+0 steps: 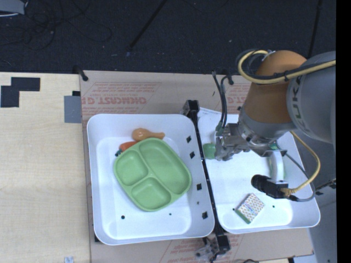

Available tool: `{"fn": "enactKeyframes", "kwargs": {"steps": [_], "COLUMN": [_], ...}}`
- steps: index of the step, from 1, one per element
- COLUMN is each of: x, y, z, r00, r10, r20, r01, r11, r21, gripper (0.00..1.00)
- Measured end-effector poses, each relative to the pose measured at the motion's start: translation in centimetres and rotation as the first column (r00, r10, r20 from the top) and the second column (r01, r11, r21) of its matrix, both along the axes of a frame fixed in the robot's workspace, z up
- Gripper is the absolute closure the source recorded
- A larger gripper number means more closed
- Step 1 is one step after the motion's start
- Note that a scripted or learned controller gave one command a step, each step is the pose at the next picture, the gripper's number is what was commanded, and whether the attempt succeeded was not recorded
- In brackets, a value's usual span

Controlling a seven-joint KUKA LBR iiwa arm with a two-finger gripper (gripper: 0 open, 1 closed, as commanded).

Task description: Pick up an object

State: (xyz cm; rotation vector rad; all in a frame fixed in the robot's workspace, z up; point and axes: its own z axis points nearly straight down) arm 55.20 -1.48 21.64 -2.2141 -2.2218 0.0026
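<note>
place: a robotics lab or test cell, not a home
arm: a grey industrial arm [307, 108] with an orange band and yellow and black cables looped on it
bins: two shallow white bins [98, 201] set side by side, joined by black clips
tabletop: pale wood tabletop [38, 169] with black and grey tape marks, a printed cardboard sheet [148, 95] under the bins
floor: dark carpet [137, 21] behind, loose cables trailing across it
props: a green divided plate [152, 173], a toy-like test object

Arm [274, 92] bent down, claw [224, 151] lowered
</note>
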Motion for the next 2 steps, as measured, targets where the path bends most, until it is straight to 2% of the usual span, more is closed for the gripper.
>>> {"fn": "enactKeyframes", "kwargs": {"steps": [2], "x": [-1.8], "y": [8.8], "z": [0.4], "r00": [1.0], "r10": [0.001], "r20": [-0.001], "r01": [-0.001], "r11": [1.0], "r21": [-0.001], "gripper": [1.0]}}
